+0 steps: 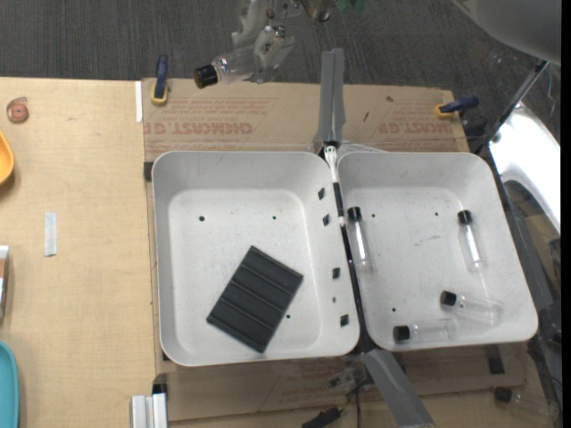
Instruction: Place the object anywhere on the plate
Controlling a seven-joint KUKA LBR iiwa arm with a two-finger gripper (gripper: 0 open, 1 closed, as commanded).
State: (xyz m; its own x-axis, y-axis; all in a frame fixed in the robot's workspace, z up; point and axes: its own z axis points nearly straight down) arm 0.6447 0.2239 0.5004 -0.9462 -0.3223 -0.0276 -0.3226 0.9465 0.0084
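The clear tube [223,68] with a black cap hung above the cardboard sheet [241,119] behind the bins. Its clear end was pinched between the fingers of the gripper [264,50], and its capped end stuck out to the gripper's left in the view. The dark ribbed plate [256,298] lay well apart from the gripper, nearer the camera, flat on the floor of the left bin [178,239]. Nearer the camera and to the gripper's right, the right bin [419,176] held four more capped tubes [359,237], all lying down. A blue and yellow clamp [161,78] sat near the tube's cap, on its far side from the gripper.
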